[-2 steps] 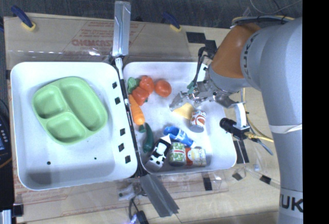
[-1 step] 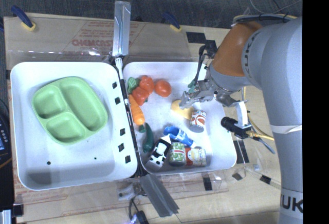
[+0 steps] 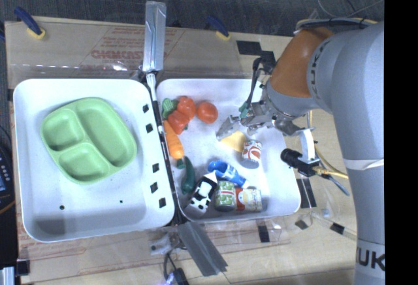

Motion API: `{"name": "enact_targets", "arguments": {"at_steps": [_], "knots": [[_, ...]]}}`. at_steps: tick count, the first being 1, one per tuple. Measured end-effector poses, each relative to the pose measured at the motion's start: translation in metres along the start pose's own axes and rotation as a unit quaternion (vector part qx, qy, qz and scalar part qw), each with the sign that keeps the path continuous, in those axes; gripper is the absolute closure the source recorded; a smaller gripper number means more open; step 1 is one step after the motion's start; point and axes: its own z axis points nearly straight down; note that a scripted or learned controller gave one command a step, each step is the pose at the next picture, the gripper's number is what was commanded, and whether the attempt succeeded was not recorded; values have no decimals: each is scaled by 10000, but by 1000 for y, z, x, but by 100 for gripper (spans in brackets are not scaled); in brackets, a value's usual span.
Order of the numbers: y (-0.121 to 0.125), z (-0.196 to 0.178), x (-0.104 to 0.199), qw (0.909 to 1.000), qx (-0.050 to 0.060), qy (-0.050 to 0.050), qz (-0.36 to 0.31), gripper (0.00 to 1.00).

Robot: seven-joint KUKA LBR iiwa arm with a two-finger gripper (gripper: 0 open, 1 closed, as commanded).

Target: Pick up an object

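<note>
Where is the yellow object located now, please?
The yellow object lies in the right bin, just below the hand and left of a small can.

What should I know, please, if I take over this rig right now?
Gripper: low in the right bin, over the yellow wedge; nothing seen held.
Right bin also holds tomatoes, a carrot, cans, a blue item and a cow toy.
Left bin: green tray.
Done: nothing lifted. Left: grasp and raise one object.
</note>
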Motion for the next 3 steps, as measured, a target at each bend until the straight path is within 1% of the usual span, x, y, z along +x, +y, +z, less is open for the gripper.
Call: {"name": "enact_targets", "arguments": {"at_steps": [1, 2, 3], "knots": [[-7, -28, -17, 9974, -53, -22, 724, 0], [-17, 32, -3, 9980, -73, -27, 630, 0], [-17, 26, -2, 9981, -40, -21, 612, 100]]}}
